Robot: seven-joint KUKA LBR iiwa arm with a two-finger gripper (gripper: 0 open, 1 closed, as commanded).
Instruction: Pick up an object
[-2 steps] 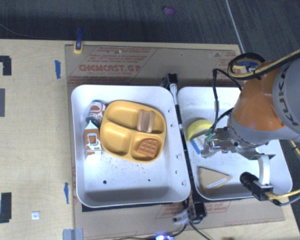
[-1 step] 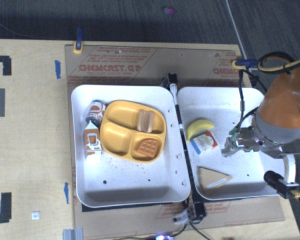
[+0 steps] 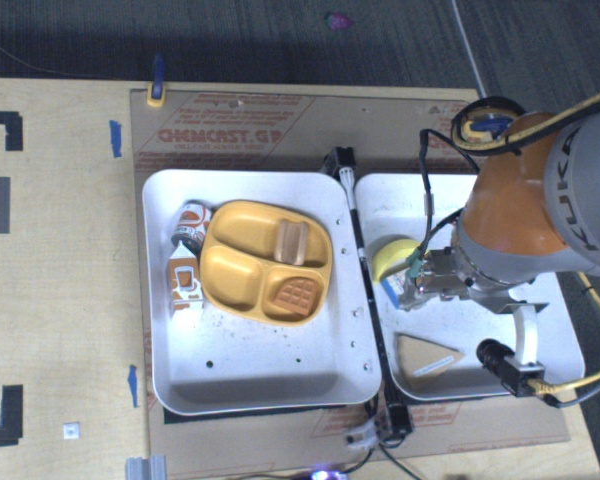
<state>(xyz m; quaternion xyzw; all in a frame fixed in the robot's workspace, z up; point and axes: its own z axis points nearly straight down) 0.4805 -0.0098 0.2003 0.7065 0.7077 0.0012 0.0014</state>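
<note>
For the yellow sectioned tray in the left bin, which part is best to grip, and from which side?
Probably the yellow tray's raised outer rim at its front edge, coming from above: the tray lies flat and wide, so a thin rim suits a claw, and the left bin is bare there.

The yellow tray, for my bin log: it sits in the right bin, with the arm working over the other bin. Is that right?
Not quite. The camera view shows the yellow tray in the left bin, not the right one. The arm is working over the other bin, the right bin, where its gripper sits beside a yellow object.
</note>
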